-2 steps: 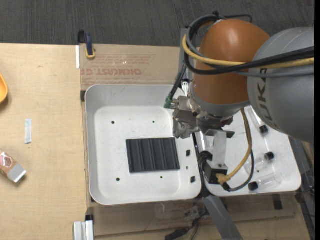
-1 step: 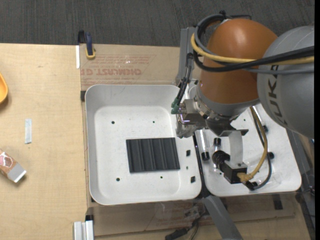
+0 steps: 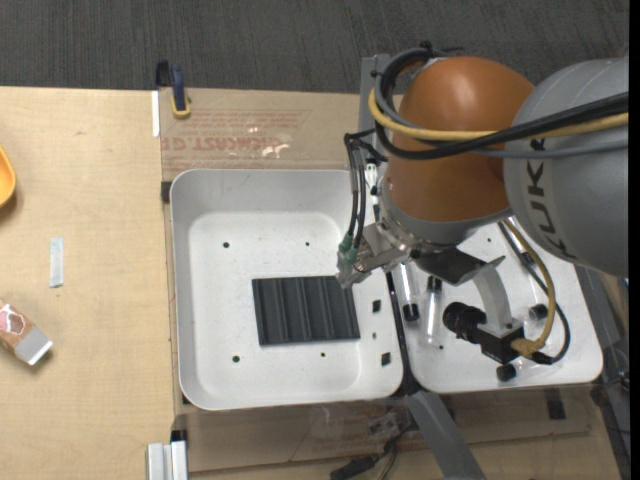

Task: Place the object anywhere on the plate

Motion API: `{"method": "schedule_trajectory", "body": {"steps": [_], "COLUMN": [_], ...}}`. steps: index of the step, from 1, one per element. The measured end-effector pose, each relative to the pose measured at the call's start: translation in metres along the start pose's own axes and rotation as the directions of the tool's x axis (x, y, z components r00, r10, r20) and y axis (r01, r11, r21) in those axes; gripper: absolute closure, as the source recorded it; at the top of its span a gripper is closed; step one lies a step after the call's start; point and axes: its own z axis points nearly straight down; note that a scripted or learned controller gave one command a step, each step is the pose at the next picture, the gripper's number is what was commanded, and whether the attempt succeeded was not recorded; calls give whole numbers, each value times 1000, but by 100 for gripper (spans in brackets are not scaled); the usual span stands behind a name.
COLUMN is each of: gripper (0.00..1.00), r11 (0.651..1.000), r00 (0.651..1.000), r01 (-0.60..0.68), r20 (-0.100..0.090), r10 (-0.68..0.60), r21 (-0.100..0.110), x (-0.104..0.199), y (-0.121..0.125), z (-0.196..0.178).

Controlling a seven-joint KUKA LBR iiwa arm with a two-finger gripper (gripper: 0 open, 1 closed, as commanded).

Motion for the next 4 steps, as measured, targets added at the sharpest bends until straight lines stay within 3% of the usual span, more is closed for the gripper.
{"method": "schedule_trajectory", "body": {"steps": [1, 2, 3, 4], "gripper": [100, 100, 100, 100], "r11": [976, 825, 935, 834], "r00": [976, 825, 935, 834], "r01": [219, 565, 355, 551], "r20": [0, 1, 2, 3], "r10": [-219, -565, -355, -551], "r21": [0, -2, -3, -3], "x": [5, -14, -1, 31], "y": [2, -5, 0, 13], "z": [20, 42, 20, 16]}}
